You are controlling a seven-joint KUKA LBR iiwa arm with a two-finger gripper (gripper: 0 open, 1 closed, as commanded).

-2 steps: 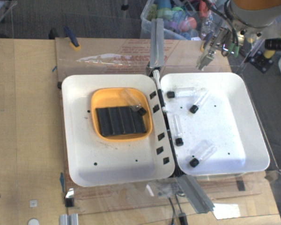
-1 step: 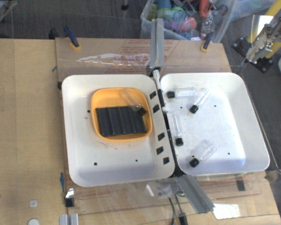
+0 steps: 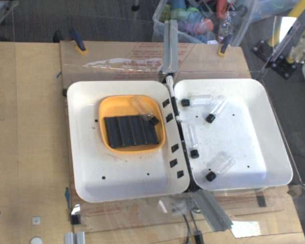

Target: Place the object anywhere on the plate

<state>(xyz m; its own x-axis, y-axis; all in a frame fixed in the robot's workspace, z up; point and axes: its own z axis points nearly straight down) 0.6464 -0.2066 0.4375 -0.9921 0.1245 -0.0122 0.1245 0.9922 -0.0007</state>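
Wooden bench bears two white bins.

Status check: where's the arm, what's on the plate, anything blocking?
One clear vial on orange plate, across its black rack. Four vials in right bin. Nothing blocking.

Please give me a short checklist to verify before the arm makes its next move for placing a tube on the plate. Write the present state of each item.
1. Plate sits inside the left bin: ok.
2. One tube already on the plate, lying partly on the black ridged insert: ok.
3. Tubes left to pick in the right bin: ok, four lie there, e.g..
4. Remaining tubes lie apart from each other: ok.
5. Tube lies close to the divider wall, hard to grasp: not ok.
6. Gripper open and ready: cannot tell.
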